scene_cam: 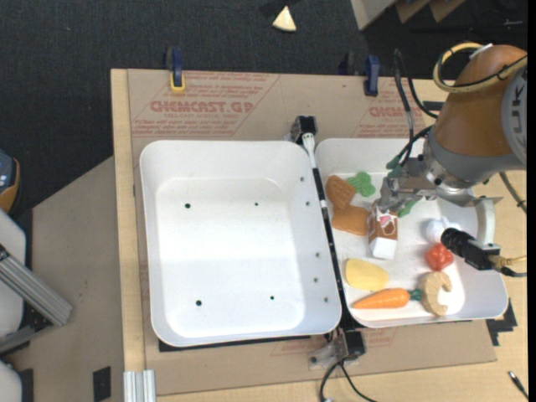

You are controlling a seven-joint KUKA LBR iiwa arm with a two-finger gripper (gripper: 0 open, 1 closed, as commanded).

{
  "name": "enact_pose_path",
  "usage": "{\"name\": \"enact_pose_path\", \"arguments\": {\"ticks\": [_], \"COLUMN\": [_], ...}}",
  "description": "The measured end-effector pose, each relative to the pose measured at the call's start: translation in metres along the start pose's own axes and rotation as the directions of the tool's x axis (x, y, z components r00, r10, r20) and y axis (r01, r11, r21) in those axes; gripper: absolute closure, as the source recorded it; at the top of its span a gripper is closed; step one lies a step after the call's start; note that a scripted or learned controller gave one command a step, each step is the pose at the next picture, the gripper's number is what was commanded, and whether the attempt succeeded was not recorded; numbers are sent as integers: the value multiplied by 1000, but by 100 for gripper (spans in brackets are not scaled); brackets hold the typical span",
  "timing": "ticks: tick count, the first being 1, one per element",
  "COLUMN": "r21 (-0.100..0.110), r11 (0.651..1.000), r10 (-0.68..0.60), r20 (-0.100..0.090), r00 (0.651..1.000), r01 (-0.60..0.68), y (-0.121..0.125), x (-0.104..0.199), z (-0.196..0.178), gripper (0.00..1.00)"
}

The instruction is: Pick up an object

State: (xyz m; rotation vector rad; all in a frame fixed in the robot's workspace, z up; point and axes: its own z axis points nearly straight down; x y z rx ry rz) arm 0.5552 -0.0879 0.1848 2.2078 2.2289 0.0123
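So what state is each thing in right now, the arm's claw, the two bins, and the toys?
gripper: low in the right bin, over the small carton; open or shut is unclear
small carton: lying in the bin, just under the gripper
carrot: lying flat near the front rim
green piece: lying by the back rim
left bin: white floor showing
right bin: holding the toys

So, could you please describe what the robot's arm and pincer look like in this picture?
The arm is bulky and rounded, with a broad orange band above the wrist and a grey section at its right. A silver-grey wrist collar sits beneath the band. Thin black cables run along it from above. The pincer is a small grey metal assembly, darker at its tips.
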Motion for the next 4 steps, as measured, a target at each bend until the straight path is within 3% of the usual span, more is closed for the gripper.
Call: {"name": "enact_pose_path", "arguments": {"ticks": [1,2,3,4], "r21": [8,0,-7,-14], "r11": [1000,1000,1000,1000], "r10": [9,12,11,-4], "r20": [3,6,10,-1], "r00": [1000,1000,1000,1000], "r01": [-9,-12,-11,4], "y": [-2,41,43,116], "x": [-7,-51,-50,60], "z": [6,102,84,-54], "gripper": [0,0,100,100]}}
